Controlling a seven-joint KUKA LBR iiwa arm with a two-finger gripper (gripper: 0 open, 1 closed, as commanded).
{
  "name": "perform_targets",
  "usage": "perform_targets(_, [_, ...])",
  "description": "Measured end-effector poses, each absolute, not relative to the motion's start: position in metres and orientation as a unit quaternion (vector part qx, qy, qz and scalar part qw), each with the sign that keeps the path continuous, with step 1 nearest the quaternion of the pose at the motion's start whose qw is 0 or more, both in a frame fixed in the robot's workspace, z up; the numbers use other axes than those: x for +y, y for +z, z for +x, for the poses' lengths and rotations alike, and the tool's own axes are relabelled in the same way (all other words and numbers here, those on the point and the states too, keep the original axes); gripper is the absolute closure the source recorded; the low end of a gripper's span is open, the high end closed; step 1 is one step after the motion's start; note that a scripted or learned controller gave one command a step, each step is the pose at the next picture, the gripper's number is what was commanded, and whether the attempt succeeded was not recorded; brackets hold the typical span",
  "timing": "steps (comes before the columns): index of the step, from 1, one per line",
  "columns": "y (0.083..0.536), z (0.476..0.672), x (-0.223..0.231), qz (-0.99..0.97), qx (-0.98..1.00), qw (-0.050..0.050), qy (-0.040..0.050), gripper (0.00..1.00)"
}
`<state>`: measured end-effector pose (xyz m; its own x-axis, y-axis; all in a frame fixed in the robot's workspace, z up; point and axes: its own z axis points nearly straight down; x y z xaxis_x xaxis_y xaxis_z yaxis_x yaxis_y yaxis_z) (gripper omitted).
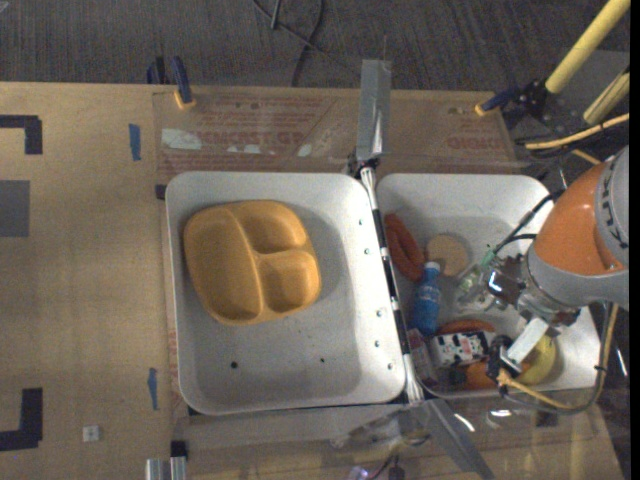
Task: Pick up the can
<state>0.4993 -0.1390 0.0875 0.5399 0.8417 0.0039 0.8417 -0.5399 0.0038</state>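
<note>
Low over the front right part of the right bin (520,190), the gripper (512,353) hangs among the clutter, carried by the grey arm (580,258) with its orange band reaching in from the right; whether it is spread or closed, or has anything in it, cannot be told at this slant. A thing that could be called the can is hard to pick out — the nearest candidate is a small black-and-white printed container (460,347) lying on its side near the front wall of the right bin, just left of the gripper, though its shape is too small to confirm. Around it the bin is crowded: a blue bottle (428,298) stands or leans near the left wall, an orange-red curved object (403,246) lies behind it, a tan round disc (448,253) sits near the middle, and a yellow rounded item (541,364) shows just right of the gripper, partly hidden by it. An orange-red piece (478,375) lies at the front edge, touching the printed container. The left bin (290,368) holds a yellow sectioned plate (251,260) with three compartments, set toward its back left. Both bins rest on a brown wooden bench (80,268) marked with blue tape (134,142) and black corner marks (24,134); dark carpet (120,18) and a looping black cable (285,3) lie beyond — yellow struts (590,36) stand at the upper right.
</note>
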Motion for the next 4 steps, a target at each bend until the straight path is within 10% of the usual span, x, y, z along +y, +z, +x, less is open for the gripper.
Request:
perform_targets(1, [0.087,0.547,-0.13,0.927,0.376,0.001,0.0011,0.0])
perform_targets(2, [0.217,0.55,-0.123,0.906,0.424,0.0,-0.0006,0.0])
perform_targets(3, [0.087,0.543,-0.145,0.906,0.424,0.001,0.0021,0.0])
perform_targets(4, [0.098,0.544,-0.145,0.906,0.424,0.001,0.0027,1.0])
